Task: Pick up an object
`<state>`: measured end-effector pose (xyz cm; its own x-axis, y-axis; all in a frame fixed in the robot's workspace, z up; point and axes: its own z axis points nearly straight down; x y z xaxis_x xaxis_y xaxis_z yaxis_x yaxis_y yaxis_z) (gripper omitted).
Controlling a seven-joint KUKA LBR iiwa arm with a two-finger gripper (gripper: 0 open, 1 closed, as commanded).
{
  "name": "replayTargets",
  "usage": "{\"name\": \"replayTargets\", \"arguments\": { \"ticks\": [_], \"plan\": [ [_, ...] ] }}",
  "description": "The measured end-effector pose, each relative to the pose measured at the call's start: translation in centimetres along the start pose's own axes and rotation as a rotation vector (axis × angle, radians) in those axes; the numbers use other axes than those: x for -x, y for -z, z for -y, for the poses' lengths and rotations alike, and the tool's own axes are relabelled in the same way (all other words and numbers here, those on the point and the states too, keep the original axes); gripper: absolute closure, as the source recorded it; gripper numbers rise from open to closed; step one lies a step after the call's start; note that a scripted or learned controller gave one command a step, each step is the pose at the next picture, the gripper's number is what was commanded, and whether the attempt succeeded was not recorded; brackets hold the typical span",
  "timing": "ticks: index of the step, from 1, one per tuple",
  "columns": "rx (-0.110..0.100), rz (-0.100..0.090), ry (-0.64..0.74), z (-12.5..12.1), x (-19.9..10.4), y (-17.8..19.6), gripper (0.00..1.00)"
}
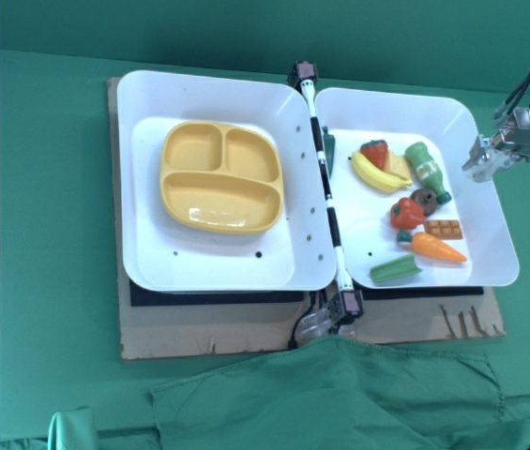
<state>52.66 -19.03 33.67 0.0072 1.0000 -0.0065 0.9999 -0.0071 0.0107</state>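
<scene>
Green-covered bench (49, 251). Brown board (199, 336) at frame centre, two white bins (152, 261) side by side on it. Crumpled green cloth (340, 401) along bottom edge.

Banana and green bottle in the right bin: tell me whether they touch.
Apart. The camera view shows the banana left of the green bottle, with a strip of white bin floor and a pale yellow piece between them.

Single fixed camera, overhead, slanted down, both bins (311, 223) in frame
</scene>
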Motion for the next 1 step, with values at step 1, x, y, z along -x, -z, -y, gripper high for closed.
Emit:
{"name": "replayTargets", "arguments": {
  "ticks": [1],
  "plan": [
    [-0.004,-0.003,0.002,3.96,-0.23,2.60,1.00]
  ]
}}
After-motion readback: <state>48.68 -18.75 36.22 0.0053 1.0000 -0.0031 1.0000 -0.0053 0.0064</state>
